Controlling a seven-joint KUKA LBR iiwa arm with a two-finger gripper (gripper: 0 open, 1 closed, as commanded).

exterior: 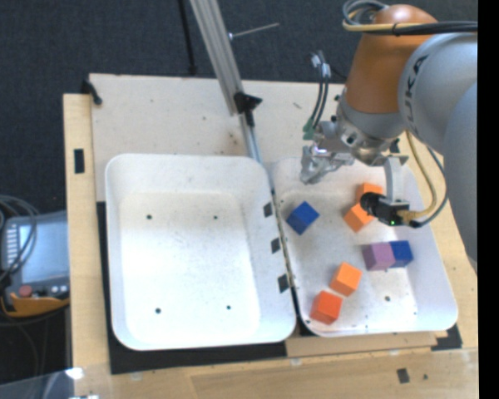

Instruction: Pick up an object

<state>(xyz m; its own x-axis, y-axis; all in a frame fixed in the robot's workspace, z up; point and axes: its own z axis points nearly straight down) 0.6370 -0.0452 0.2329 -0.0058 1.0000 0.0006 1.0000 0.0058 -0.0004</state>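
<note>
My gripper [320, 166] hangs over the far left corner of the right bin [416, 302], with no object seen in it. A blue cube [302, 218] lies just in front of it on the bin floor. To the right sit two orange blocks [359, 216] [371, 191], partly behind a black cable fitting. A purple block [378, 256] touches a smaller blue block [401, 253] near the bin's middle. Toward the front lie an orange cube [346, 278] and a red-orange cube [326, 307].
The left bin [191, 248] sits beside the right one, sharing a raised divider edge. A slanted metal post [220, 48] rises from behind the bins, close to the gripper's left. Cables loop off the wrist at the right.
</note>
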